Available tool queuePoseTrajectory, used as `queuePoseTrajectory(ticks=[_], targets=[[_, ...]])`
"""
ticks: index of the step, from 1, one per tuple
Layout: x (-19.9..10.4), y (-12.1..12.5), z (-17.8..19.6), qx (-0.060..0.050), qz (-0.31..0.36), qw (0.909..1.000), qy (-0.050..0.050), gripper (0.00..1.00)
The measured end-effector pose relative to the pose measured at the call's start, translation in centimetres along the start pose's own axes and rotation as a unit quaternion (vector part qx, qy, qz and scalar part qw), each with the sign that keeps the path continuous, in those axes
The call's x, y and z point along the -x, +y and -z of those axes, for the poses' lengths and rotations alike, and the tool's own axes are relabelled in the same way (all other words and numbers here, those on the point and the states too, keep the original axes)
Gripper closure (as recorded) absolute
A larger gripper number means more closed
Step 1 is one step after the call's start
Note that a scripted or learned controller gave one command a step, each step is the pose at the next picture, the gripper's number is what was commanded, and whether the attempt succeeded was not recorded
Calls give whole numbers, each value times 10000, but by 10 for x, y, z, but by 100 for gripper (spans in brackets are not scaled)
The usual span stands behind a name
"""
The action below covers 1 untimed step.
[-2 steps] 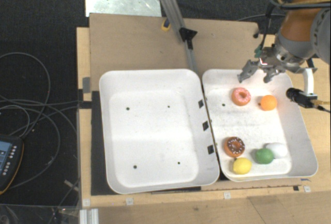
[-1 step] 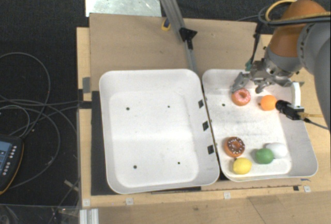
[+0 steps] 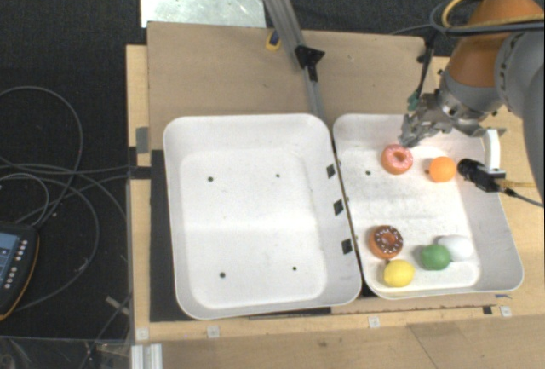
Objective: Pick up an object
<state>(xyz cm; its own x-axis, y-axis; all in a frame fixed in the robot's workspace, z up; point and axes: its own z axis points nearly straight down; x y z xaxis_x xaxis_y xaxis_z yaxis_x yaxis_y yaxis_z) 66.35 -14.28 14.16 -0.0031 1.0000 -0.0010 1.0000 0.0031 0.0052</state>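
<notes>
Two shallow white plastic bins on the worktop [image 3: 255, 60]: left bin [image 3: 247, 214], right bin [image 3: 426, 197] with six small objects. Pink frosted donut [image 3: 397, 159] at the far side, end effector [image 3: 412, 135] just above it, finger state can't tell. Orange ball [image 3: 441, 169] beside it. Near side: chocolate sprinkled donut [image 3: 387, 241], yellow ball [image 3: 398, 273], green ball [image 3: 435, 256], white rounded piece [image 3: 456, 246].
</notes>
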Motion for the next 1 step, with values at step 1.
queuePoseTrajectory(ticks=[1], targets=[[-7,10,54,17,15,10000,0,100]])
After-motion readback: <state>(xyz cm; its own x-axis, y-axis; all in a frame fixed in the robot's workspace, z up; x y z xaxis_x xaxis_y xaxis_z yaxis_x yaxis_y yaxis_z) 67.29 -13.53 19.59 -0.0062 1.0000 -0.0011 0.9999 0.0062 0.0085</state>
